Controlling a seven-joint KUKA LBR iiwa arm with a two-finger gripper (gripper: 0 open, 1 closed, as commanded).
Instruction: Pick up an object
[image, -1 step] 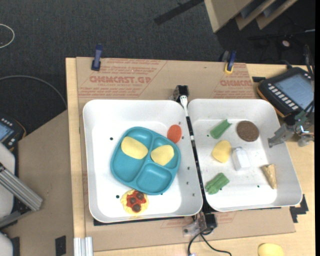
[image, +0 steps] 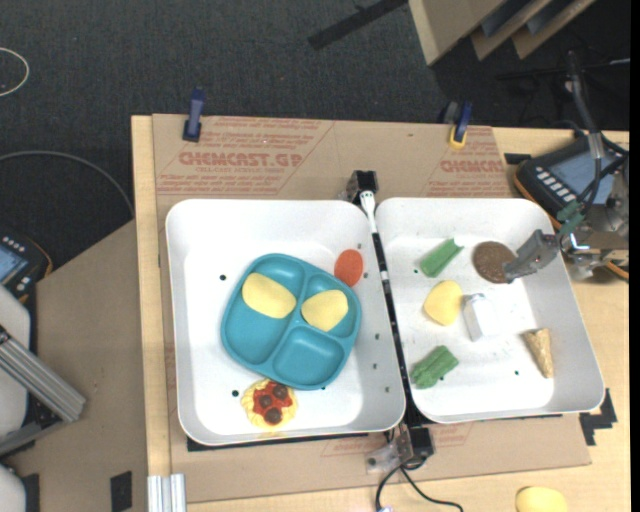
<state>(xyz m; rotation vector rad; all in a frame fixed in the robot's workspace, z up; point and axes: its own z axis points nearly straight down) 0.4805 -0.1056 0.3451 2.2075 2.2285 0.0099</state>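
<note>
Here your gripper (image: 522, 262) touches the brown disc (image: 490, 260), finger state unclear; thin, stiff, light — grip its edge.

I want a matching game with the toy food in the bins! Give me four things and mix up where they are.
Things:
1. orange ball
2. little pizza
3. brown cookie
4. cone wedge

Places:
A. right bin, far side, beside the robot's hand
B. left bin, just past the blue plate's far right edge
C. right bin, near right corner
D. left bin, near edge, in front of the blue plate

Pairs: 1-B, 2-D, 3-A, 4-C
</note>
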